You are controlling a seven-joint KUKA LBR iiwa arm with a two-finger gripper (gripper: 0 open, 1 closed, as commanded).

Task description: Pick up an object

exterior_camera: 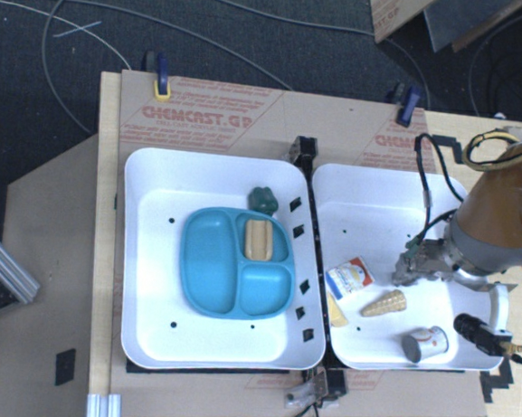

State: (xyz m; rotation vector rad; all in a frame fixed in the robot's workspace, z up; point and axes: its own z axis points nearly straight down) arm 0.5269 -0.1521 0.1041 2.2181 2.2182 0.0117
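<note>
Camera view: likeliest target is the cone-shaped piece (385,304), tan, lying on its side near the middle of the right bin (380,200), tip toward the bin's left wall. Gripper (410,266) sits low just beside it, on the side toward the bin's far edge; looks apart from it, not on it. Can't tell how the tool is set, the wrist hides that end. Nothing seen held.

Other candidates in that bin: a small red, white and blue packet (349,278) close to the left wall, and a small can (425,344) on its side near the front edge. A flat yellowish bit (335,314) lies against the left wall.

Judgement on the step: the cone tapers and will roll or squirt out of a pinch. Better to come straight down across its thick end, square to its long axis, centred before closing. The packet is near enough to get clipped, so keep the approach on the cone's right side.

Left bin (147,266) holds a blue divided plate (236,263) in the middle, a tan block (258,239) in its far compartment, a dark green lump (264,199) just beyond the plate's far rim.

Bins are smooth glossy white, things will slide. Both sit on a brown board (197,107) clamped at its far edge; dark floor with loose cables (77,24) around it.
</note>
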